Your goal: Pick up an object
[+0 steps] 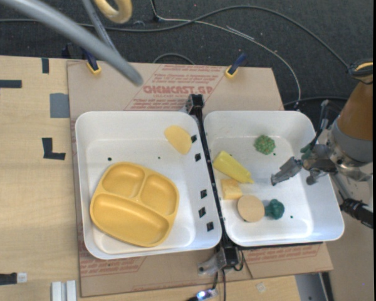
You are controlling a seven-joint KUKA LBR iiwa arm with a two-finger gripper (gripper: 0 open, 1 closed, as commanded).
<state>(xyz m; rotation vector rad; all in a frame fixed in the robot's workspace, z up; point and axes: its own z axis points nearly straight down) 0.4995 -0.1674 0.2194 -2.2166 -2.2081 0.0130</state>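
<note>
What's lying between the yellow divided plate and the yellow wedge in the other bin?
In the camera view, the black divider where the bins meet lies between the plate and wedge.

1. Reaches in from the right, grey arm with an orange band above the wrist.
2. Holds the pincer low and pointed left.
3. Shows dark fingers spread apart, nothing between them.
</note>
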